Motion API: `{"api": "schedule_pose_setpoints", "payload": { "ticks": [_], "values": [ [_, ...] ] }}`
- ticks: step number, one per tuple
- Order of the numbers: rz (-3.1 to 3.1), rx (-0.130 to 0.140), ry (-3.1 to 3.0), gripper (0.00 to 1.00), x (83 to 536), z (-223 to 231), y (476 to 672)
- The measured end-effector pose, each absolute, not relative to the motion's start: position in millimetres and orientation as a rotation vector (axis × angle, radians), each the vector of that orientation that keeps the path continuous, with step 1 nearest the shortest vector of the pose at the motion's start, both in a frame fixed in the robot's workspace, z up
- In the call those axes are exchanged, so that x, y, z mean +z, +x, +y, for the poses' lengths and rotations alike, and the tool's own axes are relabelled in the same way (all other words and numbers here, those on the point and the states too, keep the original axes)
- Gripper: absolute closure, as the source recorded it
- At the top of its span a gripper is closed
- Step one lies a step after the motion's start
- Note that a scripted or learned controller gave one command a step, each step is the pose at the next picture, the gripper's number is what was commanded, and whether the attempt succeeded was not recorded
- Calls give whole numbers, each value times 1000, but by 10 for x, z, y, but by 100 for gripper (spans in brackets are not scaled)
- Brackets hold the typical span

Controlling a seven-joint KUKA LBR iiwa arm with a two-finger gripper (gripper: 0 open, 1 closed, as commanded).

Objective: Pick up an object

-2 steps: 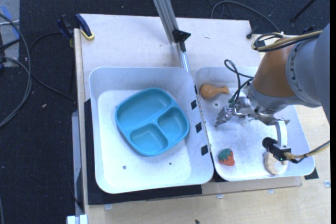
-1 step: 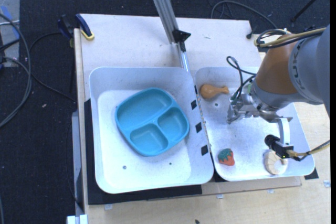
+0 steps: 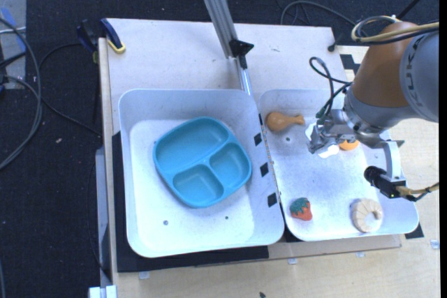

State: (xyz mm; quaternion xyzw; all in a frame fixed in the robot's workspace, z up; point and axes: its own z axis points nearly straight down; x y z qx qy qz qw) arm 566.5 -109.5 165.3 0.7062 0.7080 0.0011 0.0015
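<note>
While the gripper (image 3: 325, 144) hangs low at the frame's right, beside a small orange object (image 3: 347, 144), I cannot tell how its jaws stand; no writing is legible.

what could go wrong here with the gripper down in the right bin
1. The gripper sits right over a small orange-and-white object that is mostly hidden under it; a pick could pinch only its edge and let it slip.
2. That spot lies near the right bin back wall, so the object may get pushed against it instead of lifted.
3. The tan pear-shaped toy lies close by and could be knocked by the wrist.
</note>
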Motion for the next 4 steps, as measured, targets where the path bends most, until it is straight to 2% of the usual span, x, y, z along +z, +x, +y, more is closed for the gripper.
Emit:
{"api": "schedule_pose_setpoints", "payload": {
  "ticks": [1, 4],
  "values": [
    [2222, 3, 2216, 100, 2179, -1095, 5675],
    [2230, 4, 2212, 100, 2075, 643, 6094]
  ]
}}
